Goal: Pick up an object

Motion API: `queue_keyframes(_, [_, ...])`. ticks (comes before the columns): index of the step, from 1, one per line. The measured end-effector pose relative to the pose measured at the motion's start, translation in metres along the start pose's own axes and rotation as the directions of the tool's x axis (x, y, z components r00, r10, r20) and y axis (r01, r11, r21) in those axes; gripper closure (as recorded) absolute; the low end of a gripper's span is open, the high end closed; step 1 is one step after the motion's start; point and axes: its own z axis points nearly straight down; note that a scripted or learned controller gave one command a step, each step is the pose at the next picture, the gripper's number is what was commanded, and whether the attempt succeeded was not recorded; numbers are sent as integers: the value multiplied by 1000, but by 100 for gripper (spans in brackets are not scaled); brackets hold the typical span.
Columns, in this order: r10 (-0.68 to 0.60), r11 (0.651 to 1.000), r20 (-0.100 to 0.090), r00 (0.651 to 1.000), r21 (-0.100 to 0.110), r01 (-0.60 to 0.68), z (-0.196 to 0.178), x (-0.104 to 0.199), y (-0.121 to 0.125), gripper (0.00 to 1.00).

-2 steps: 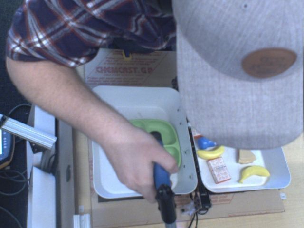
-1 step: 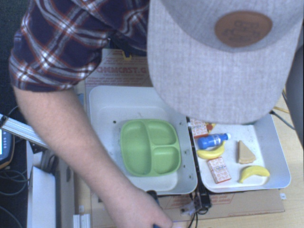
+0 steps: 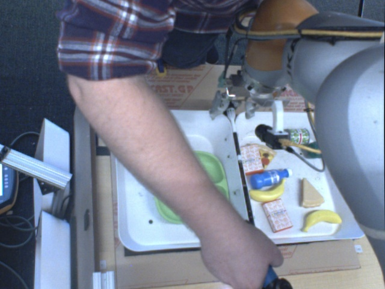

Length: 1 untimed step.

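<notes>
2 bananas (image 3: 266, 192), person's arm (image 3: 162, 155) across bins (image 3: 138, 236)

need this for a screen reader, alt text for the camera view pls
A person's forearm in a plaid sleeve reaches across the left bin over a green plate. The grey arm's gripper hangs above the divider; the right bin holds bananas, a blue bottle and small boxes.

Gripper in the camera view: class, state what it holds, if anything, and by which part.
Nothing is held. The gripper hangs above the divider between the two white bins, with no object between its fingers.
</notes>
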Motion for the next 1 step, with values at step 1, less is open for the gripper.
queue_keyframes(1, [3, 1000, 3, 1000, 0, -3, 16, -40, -15, 0])
